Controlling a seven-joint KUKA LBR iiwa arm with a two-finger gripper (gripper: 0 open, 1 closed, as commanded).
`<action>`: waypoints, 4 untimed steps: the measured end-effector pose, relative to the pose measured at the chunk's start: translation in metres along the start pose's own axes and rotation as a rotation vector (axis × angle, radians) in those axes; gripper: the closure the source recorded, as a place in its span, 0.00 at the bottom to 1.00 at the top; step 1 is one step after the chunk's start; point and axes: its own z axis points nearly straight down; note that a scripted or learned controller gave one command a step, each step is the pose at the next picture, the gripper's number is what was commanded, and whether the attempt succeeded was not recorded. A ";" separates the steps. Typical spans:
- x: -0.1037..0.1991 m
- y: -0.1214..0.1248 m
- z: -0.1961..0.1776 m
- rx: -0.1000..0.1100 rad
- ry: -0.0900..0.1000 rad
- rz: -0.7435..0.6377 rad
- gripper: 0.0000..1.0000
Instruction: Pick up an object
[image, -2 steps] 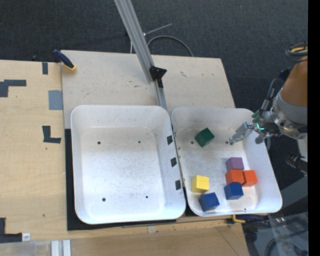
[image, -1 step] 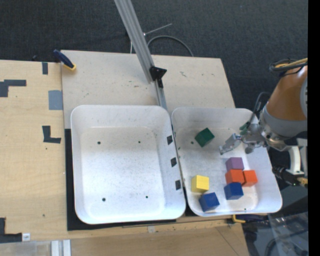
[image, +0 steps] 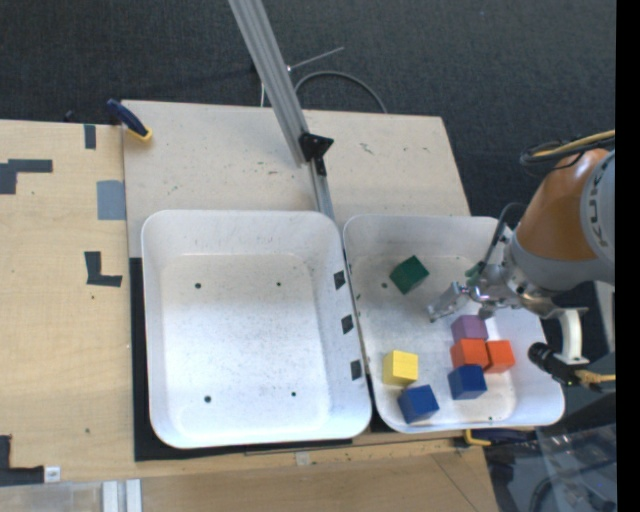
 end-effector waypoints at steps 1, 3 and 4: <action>0.000 0.000 0.020 -0.005 0.000 0.000 0.00; 0.000 0.009 -0.033 -0.009 -0.001 -0.001 1.00; -0.005 0.010 -0.076 -0.009 -0.002 0.000 1.00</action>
